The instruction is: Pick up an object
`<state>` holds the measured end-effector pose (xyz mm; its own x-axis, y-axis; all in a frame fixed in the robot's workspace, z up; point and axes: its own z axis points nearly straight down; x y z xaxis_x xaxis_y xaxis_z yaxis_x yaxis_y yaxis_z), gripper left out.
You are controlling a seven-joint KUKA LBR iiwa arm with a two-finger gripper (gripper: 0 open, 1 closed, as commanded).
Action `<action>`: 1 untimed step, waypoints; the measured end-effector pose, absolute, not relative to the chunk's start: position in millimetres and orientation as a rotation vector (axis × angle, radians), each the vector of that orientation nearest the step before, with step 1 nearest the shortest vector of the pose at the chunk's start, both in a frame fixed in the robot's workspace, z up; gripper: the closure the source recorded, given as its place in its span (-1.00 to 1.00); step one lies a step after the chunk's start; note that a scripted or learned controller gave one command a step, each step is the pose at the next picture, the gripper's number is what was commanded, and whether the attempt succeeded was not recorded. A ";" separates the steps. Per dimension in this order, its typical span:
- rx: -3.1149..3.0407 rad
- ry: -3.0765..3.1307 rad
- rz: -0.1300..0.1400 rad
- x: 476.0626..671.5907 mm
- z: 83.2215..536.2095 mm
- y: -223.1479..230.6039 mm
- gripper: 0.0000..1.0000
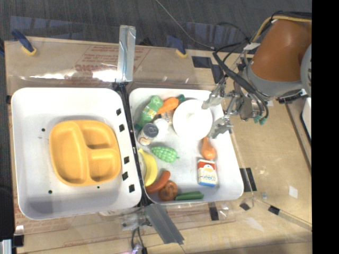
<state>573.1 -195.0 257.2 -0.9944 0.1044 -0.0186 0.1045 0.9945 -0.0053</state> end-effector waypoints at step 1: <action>0.282 3.127 0.000 548.4 92.2 -179.8 -1.00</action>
